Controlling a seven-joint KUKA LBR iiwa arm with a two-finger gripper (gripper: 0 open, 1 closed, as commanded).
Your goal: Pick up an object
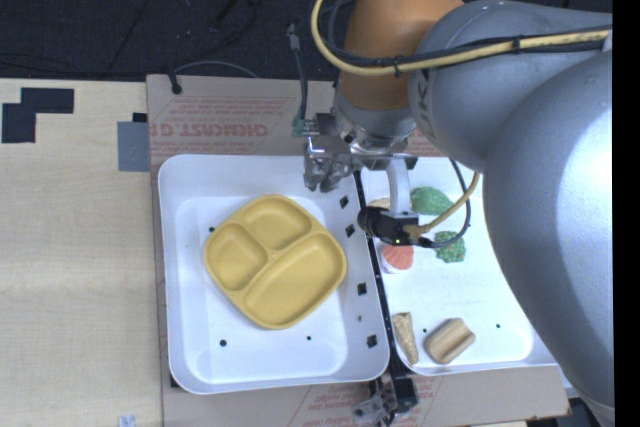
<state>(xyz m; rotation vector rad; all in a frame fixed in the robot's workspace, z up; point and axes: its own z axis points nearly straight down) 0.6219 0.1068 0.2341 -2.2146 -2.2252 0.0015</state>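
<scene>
My gripper [324,171] hangs over the far right corner of the left bin [190,215], close to the wall between the two bins. It sits just beyond the yellow divided plate [275,260], which lies flat in that bin. Nothing shows in its grasp. In the right bin [500,330] lie a green leafy piece [432,200], a small broccoli floret [451,249], a red-orange piece [399,258], a tan bread roll [448,340] and a pale tan wedge [404,336]. The arm hides part of the right bin's far side.
Both bins rest on brown cardboard [230,120] on a pale wooden bench [70,255]. The large grey arm [540,145] covers the right of the scene. Bare white floor runs around the plate in the left bin.
</scene>
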